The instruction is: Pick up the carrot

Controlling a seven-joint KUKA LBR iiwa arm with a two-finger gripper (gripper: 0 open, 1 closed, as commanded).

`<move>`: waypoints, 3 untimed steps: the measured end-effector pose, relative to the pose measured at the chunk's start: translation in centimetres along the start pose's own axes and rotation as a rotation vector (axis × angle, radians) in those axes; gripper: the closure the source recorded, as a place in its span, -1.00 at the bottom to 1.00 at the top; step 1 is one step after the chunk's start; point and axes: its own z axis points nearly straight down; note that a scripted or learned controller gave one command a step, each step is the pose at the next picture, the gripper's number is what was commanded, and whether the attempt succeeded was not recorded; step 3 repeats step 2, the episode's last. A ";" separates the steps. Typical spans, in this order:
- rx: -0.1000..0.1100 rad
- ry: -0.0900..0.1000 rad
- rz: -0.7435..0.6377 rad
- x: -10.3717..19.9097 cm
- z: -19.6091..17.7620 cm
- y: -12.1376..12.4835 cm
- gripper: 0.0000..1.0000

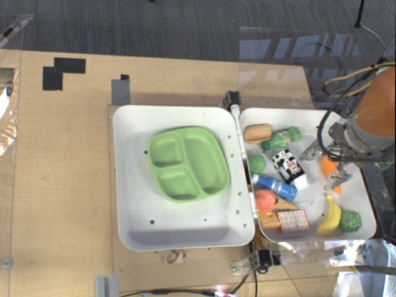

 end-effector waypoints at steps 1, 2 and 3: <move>-0.016 0.019 -0.194 -0.9 3.2 -0.9 -1.00; -0.007 0.008 -0.190 -1.3 1.7 -1.1 1.00; -0.007 0.008 -0.190 -1.3 1.7 -1.1 1.00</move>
